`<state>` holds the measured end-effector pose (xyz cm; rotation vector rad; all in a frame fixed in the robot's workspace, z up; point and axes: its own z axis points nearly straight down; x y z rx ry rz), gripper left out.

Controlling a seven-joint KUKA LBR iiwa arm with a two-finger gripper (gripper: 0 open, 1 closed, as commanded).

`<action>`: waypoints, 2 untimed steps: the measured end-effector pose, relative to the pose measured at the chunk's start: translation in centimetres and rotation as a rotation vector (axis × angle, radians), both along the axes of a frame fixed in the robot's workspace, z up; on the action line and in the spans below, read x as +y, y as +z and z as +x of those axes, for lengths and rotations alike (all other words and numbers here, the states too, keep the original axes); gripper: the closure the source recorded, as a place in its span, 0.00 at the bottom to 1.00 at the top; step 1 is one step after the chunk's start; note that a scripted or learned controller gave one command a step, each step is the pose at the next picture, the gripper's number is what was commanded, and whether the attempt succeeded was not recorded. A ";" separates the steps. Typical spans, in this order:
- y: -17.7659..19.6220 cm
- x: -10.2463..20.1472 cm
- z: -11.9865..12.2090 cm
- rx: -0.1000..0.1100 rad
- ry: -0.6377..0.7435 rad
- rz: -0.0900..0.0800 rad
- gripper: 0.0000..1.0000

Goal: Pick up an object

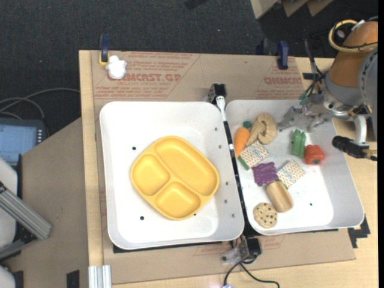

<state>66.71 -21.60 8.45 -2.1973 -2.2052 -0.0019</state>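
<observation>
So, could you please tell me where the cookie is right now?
The cookie lies in the right bin, near its front left corner, just below the tan cylinder and close to the divider between the bins.

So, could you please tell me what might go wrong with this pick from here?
The toys are crowded: the green pepper-shaped toy sits close beside the red tomato-shaped toy, so the gripper could nudge both and grasp neither. The round brown cookie toy lies flat near the right white bin's rim and may be hard to grip.
</observation>
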 end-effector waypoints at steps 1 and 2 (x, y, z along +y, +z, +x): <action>0.1 0.3 -5.7 -0.015 -0.003 -0.018 0.00; 0.1 6.9 0.2 -0.026 0.002 -0.023 0.00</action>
